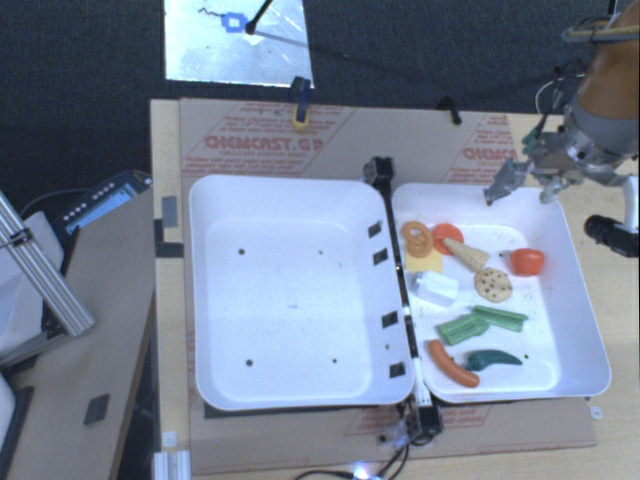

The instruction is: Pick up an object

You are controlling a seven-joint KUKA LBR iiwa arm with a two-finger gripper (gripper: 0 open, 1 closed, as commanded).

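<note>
From my feed, two bins sit side by side on the bench (250,133): left bin (290,288), right bin (570,298). All the stuff is in the right bin. Ring (417,238) at the back left, cone (468,256) just right of it, tomato (527,261) further right. Cookie (492,284) sits in front of the cone, block (436,288) to its left. Beans (480,323) lie in front of those, with sausage (452,363) and pepper (493,359) nearest the front rim. Gripper (524,182) hangs over the back rim.

Even, bright light fell from above, glare washed the white bins (290,198) nearly featureless, shadows stayed faint, and the whole frame looked soft.
</note>
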